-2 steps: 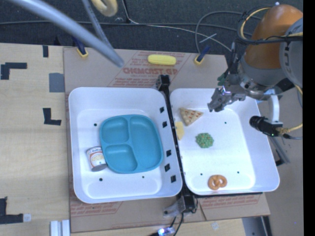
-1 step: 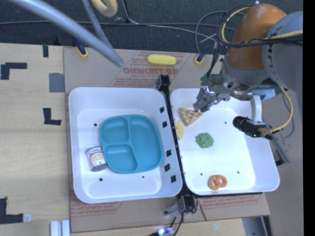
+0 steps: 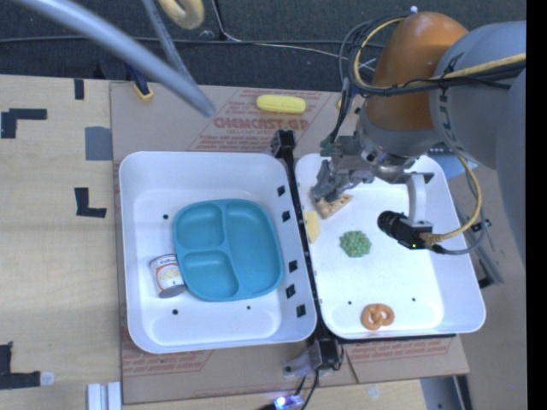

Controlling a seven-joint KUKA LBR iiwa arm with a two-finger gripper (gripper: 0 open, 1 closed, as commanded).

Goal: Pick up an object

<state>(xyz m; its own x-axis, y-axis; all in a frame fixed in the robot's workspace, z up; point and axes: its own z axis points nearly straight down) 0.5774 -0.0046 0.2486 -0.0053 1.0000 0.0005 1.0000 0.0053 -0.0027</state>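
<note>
Wooden bench, two white bins | gripper (image 3: 335,193) in right bin (image 3: 457,301) at ten o'clock, over tan wedge (image 3: 333,204); finger spread unclear | wedge looks light, stiff; best gripped across narrow sides.

Evenly lit from overhead, with soft shadows inside the white bins (image 3: 137,229). Mild glare on the orange band (image 3: 419,58). Blurred, out of focus: grey bar (image 3: 102,32) crossing upper left.
</note>
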